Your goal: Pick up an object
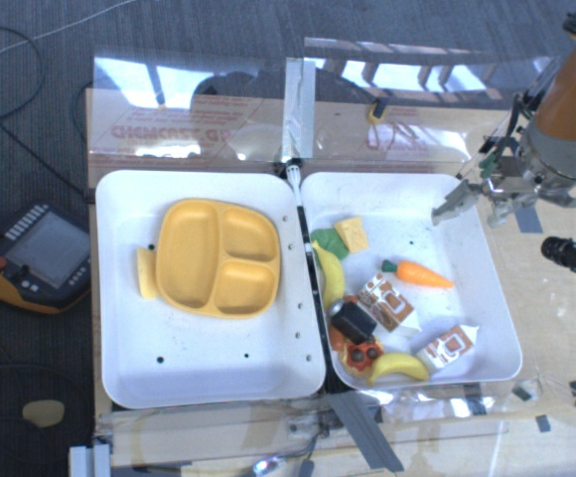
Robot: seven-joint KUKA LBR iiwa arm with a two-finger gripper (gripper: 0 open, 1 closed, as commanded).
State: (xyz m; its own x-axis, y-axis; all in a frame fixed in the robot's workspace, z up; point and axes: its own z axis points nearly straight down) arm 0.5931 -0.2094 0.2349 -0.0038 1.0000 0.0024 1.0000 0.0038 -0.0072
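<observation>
The toy carrot [419, 274] is laid in the right bin [502, 311], long axis running left-right, green top leftward, tip pointing right. The gripper [475, 199] is held above the bin's upper right corner, fingers spread, nothing between them.

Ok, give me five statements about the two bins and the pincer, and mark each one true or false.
1. The yellow divided tray lies in the left bin. True.
2. The carrot lies in the left bin. False: it lies in the right bin.
3. The pincer grips a banana. False: nothing shows between its fingers, and the banana lies near the right bin's front edge.
4. The pincer is over the right bin's far right corner. True.
5. The yellow divided tray holds the toy food. False: its compartments hold nothing, and the toys lie in the right bin.
</observation>
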